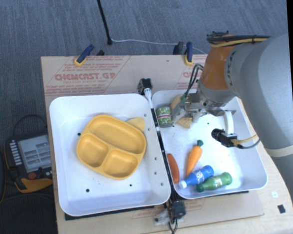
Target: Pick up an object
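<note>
My gripper hangs low over the far left part of the right bin. Just under it lies a tan piece, partly hidden by the gripper body. A small green can stands to its left by the bin's wall. Closer to the front lie an orange carrot, a red sausage, a blue bottle and a green bottle.
The left bin holds a yellow divided plate with a pale yellow slice at its far right edge. A black cable plug dangles from the arm over the right bin. Clamps sit on the board's far edge.
</note>
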Controlling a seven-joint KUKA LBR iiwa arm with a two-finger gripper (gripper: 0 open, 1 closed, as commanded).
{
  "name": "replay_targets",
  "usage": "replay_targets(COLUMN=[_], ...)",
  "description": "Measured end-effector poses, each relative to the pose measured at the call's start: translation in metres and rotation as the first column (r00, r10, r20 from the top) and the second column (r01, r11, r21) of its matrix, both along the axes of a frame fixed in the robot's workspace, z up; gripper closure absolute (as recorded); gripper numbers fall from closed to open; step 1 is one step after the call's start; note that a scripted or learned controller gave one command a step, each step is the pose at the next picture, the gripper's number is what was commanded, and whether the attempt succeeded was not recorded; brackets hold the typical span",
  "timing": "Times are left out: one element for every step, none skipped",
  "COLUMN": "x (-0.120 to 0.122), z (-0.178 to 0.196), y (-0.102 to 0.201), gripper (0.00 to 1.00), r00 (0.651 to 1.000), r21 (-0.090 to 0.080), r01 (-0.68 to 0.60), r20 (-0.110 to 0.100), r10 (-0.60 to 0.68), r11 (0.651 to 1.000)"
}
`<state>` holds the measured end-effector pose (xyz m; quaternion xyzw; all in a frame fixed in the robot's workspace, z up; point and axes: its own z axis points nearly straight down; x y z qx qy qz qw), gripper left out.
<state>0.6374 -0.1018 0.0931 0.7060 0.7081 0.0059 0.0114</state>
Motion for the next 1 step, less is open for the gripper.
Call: replay_targets(x=[-0.0534], z=[0.0007], y=[-0.0119], gripper=[0.0], r00=[1.0], r21=[0.0], r01=[0.001], r20=[0.001], r10=[-0.001], r11=[1.0])
